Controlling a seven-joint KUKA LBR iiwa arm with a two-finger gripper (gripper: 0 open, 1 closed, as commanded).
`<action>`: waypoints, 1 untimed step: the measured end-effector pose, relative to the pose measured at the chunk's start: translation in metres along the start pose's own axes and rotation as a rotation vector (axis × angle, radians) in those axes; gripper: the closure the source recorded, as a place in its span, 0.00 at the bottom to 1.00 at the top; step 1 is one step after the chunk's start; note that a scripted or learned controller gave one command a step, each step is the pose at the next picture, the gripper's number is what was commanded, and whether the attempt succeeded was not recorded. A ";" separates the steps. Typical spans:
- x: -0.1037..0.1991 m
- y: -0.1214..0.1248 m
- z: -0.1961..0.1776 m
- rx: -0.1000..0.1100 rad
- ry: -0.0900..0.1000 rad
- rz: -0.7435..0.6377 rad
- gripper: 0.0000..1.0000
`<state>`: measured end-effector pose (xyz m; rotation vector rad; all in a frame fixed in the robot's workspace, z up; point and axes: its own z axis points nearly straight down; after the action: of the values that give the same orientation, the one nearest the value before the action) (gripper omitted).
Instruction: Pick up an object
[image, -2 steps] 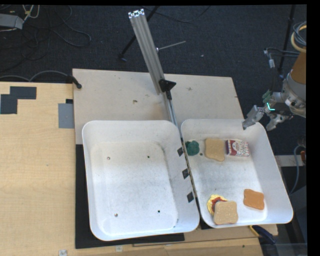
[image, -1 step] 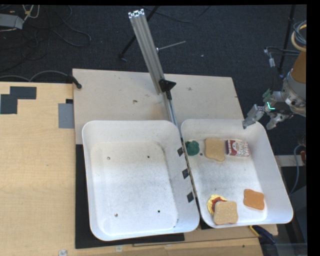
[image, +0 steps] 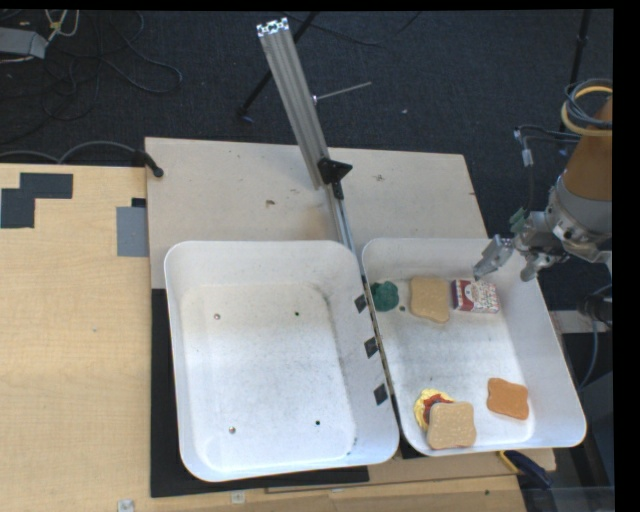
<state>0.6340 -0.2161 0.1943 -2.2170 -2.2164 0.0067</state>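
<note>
One red-and-white packet (image: 474, 297) just below open, empty gripper (image: 512, 258)

no readable text; packet (image: 474, 297) print illegible

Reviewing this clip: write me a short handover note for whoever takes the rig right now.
Gripper: open, holding nothing, hovering above the right bin's far right edge, just past the red-and-white packet.
Right bin also holds: green ball and tan slice at the far end; orange piece, another tan slice lying on a yellow-and-red item at the near end.
Done: nothing picked.
Left: descend, grasp, lift.
</note>
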 end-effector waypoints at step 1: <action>0.009 -0.003 0.062 0.001 0.001 -0.003 0.00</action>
<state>0.6303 -0.2074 0.1327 -2.2126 -2.2188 0.0062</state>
